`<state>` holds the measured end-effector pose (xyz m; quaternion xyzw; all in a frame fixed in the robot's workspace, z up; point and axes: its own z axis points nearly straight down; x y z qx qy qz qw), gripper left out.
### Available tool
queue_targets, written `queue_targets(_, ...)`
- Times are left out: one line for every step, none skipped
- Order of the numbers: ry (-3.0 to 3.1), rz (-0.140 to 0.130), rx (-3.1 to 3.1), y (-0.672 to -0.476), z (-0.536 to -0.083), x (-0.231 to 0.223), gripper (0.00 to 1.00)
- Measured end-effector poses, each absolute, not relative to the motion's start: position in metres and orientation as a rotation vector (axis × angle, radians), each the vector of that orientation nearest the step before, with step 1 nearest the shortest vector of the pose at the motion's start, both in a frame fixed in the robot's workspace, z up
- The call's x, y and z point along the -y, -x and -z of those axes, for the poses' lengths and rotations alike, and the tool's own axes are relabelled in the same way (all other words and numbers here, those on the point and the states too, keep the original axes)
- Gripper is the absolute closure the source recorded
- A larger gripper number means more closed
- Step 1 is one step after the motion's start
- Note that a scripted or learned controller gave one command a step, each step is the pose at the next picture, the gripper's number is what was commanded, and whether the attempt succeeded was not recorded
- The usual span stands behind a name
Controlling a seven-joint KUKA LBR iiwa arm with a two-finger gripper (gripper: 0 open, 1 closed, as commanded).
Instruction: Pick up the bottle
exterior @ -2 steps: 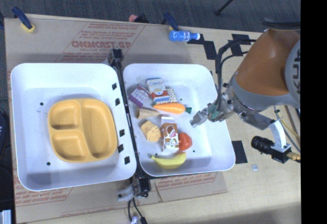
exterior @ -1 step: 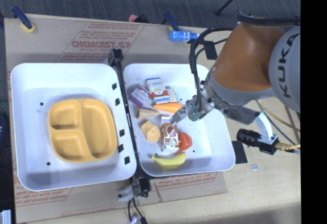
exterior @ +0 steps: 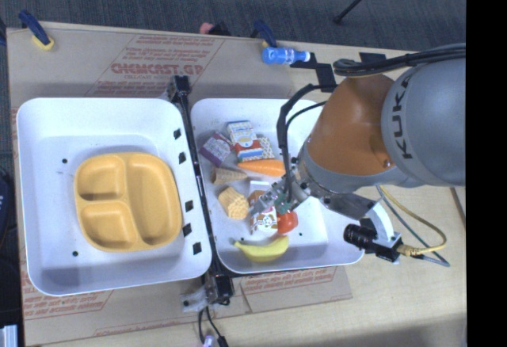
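The bottle [exterior: 264, 219] is small and pale with a red and white label. It lies in the right bin [exterior: 344, 252], in its front middle, between a red tomato [exterior: 287, 222] and a corn piece [exterior: 232, 202]. My gripper [exterior: 279, 197] reaches down from the right. Its tip is right at the bottle's upper end, touching or nearly touching it. The grey arm with its orange band [exterior: 352, 131] covers the right half of this bin.
A banana [exterior: 262, 249] lies along the front wall. A carrot [exterior: 262, 167], two small cartons [exterior: 246, 140], a purple packet [exterior: 215, 150] and a wafer piece [exterior: 228, 176] crowd the back. The left bin [exterior: 40, 131] holds a yellow divided plate [exterior: 128, 200]. A blue bottle-like object [exterior: 280, 56] lies outside, behind the bins.
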<state>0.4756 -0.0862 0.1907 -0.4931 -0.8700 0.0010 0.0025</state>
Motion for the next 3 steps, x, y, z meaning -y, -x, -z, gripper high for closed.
queue_targets(1.758, -0.002, 2.602, -0.477, -0.258, 0.079, 1.00)
queue_targets(1.718, -0.002, 2.627, -0.476, -0.232, 0.060, 1.00)
queue_targets(1.880, -0.001, 2.517, -0.477, -0.360, 0.072, 1.00)
